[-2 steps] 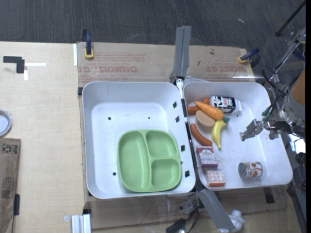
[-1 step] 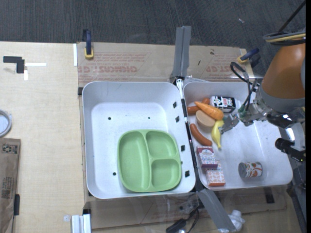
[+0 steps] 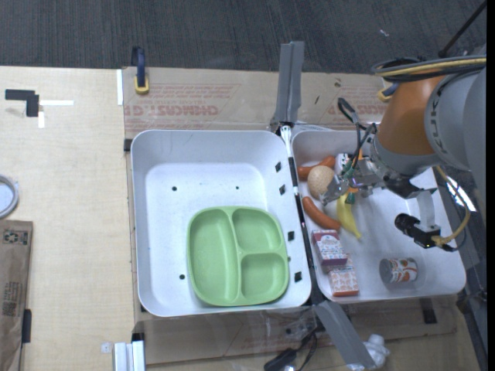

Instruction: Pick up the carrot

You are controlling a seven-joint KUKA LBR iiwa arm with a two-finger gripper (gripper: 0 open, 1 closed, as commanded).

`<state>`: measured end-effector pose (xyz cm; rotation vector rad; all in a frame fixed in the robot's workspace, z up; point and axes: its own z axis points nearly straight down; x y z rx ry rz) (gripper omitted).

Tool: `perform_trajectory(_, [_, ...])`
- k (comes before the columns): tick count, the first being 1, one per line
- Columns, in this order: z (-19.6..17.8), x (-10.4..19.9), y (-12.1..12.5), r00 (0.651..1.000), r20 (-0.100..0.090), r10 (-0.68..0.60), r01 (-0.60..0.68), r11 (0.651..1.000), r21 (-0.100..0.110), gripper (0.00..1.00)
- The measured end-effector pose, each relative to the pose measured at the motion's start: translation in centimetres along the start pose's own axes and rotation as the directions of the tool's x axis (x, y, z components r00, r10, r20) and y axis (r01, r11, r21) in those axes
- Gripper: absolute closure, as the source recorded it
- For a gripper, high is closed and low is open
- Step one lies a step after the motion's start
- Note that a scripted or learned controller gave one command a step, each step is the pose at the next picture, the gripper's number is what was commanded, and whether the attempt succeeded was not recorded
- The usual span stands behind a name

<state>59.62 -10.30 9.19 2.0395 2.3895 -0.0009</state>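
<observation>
Lying diagonally in right bin [image 3: 433, 280], carrot [image 3: 319, 212] points lower-right; jaws' state: cannot tell.

Two white bins are sitting side by side on the worktop: the left bin [image 3: 155, 207] and the right bin [image 3: 433, 277]. One green divided plate [image 3: 238, 256] is lying in the left bin. The right bin is holding two carrots [image 3: 319, 213], one banana [image 3: 349, 216], one egg-like ball [image 3: 320, 180], two small cartons [image 3: 330, 248] and one can [image 3: 398, 270].
</observation>
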Motion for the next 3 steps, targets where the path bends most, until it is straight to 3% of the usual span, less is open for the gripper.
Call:
perform_trajectory(1, [0.6, -6.0, 3.8, 0.986, -0.027, -0.167, 0.168, 0.985, 0.045, 0.0])
perform_trajectory(2, [-0.4, -6.6, 3.8, 0.986, -0.009, -0.166, 0.166, 0.985, 0.039, 1.0])
perform_trajectory(3, [-11.5, -1.6, 6.2, 0.988, 0.002, -0.153, 0.153, 0.988, -0.002, 1.0])
